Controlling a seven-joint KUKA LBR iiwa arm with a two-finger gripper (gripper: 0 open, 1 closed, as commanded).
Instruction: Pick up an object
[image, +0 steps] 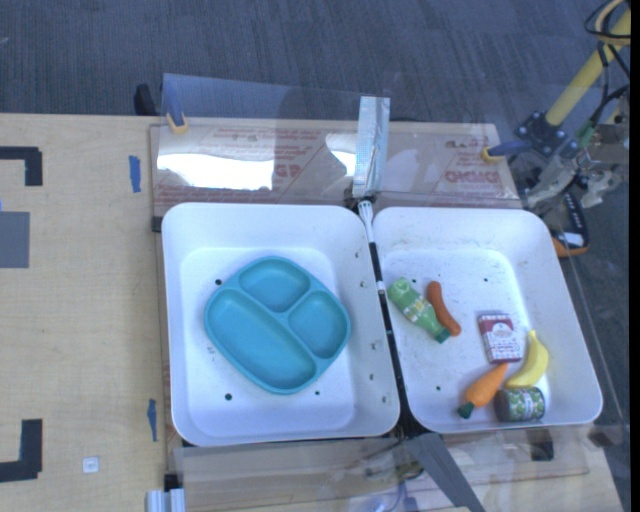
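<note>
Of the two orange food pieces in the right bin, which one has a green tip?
The carrot, lying near the bin's front beside the banana and the green can. Its lower-left end is green. The other, the orange sausage beside the green bottle, is plain orange throughout.

The wooden bench (80, 300) bears two white bins (190, 240) side by side.

Single fixed camera above bench (80, 300), looking down at slant; both white bins (190, 230) fully framed.
</note>
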